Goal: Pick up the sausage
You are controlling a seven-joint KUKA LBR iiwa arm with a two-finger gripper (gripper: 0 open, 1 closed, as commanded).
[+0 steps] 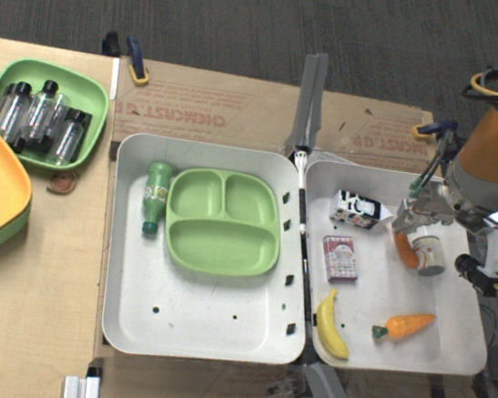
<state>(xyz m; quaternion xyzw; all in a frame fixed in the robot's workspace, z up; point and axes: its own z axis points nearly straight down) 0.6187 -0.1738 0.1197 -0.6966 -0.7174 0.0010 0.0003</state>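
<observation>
The sausage (405, 249) is a short orange-red piece lying in the right bin (447, 359), near its back right part. It touches a small white and grey can (428, 254) on its right side. My gripper (414, 219) hangs just above the sausage's far end, under the grey arm with its orange band (495, 145). The gripper's body hides the sausage's top end.
The right bin also holds a black and white toy (358, 210), a small red card box (341, 257), a banana (332, 327) and a carrot (404, 326). In the left bin (124, 305) lie a green divided plate (224, 221) and a green bottle (156, 196).
</observation>
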